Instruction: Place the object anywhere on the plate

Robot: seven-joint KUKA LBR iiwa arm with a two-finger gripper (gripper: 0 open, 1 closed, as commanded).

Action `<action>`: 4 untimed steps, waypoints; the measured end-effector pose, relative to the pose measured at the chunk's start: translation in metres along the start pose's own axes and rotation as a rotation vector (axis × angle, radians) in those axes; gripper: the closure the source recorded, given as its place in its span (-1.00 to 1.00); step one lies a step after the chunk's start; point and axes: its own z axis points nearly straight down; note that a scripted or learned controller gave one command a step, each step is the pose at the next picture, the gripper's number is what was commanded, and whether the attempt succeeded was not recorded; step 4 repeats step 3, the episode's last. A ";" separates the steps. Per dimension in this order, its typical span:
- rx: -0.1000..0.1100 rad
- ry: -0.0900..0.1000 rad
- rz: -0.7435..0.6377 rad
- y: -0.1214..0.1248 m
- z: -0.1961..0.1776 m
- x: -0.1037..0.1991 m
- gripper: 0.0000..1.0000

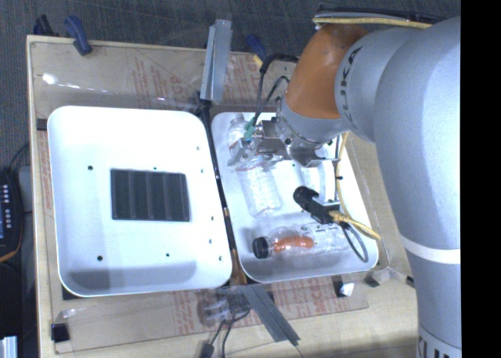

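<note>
A dark ribbed rectangular plate [150, 195] lies flat in the middle of the left bin [78, 137]. In the right bin [356, 258] a clear plastic bottle [260, 189] lies along the left side. A second clear bottle with a black cap and something orange inside [296, 244] lies near the front wall. My gripper [250, 143] hangs low over the far part of the right bin, right at the upper end of the clear bottle. The wrist hides what is under it.
A black plug with a yellow cable [317, 205] from the arm hangs over the right bin. A grey metal bar [216, 59] stands behind the bins and another [270, 319] lies in front. Blue clamps [77, 34] hold the board's far edge.
</note>
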 end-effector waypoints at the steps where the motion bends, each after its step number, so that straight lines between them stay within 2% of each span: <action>1: 0.001 -0.001 0.091 -0.043 -0.050 0.068 1.00; 2: 0.001 -0.001 0.091 -0.043 -0.050 0.068 -1.00; 3: 0.007 -0.002 0.350 -0.032 0.002 0.152 -1.00; 4: 0.007 -0.002 0.350 -0.032 0.002 0.152 -1.00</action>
